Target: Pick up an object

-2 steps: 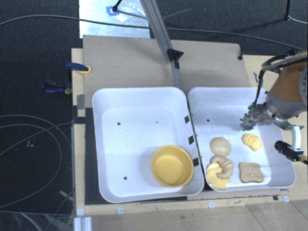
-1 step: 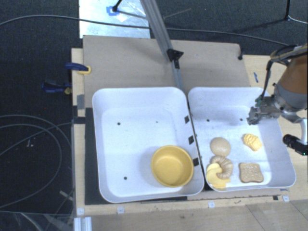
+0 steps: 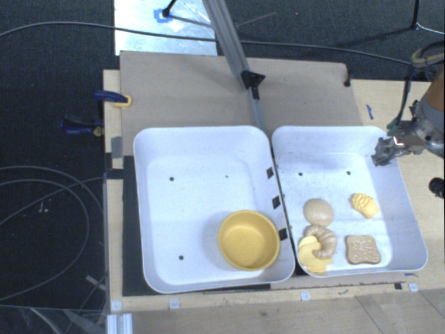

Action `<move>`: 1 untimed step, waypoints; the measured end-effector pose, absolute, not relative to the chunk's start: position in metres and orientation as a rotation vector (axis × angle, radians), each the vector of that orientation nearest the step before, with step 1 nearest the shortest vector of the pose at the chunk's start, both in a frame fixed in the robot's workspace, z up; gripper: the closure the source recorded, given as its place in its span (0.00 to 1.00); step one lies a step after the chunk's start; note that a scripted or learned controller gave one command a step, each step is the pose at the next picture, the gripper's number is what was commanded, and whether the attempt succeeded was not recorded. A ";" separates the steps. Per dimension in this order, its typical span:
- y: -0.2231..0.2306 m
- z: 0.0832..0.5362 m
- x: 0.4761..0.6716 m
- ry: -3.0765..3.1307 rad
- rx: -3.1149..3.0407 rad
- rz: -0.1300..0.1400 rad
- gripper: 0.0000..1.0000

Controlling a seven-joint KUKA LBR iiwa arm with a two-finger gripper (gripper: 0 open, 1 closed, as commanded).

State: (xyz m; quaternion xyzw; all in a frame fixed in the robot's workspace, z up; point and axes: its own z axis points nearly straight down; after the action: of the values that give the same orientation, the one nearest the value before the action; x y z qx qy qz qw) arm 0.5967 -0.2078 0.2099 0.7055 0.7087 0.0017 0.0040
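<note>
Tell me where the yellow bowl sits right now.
The yellow bowl sits in the left bin, in its near right corner, close to the divide with the right bin.

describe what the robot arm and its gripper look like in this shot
At the camera view's right edge, the arm shows as a grey, rounded metal wrist section with an orange band above it. A thin dark cable runs down beside it. The gripper is a small, dark grey blocky piece with a tiny reddish-white spot on its body. Its fingers are too small to make out.
</note>
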 end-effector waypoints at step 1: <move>-0.208 0.228 0.598 2.225 2.212 0.003 1.00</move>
State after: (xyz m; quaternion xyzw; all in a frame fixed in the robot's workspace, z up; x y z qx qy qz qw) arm 0.5979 -0.2079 0.2282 0.7049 0.7093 0.0010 0.0021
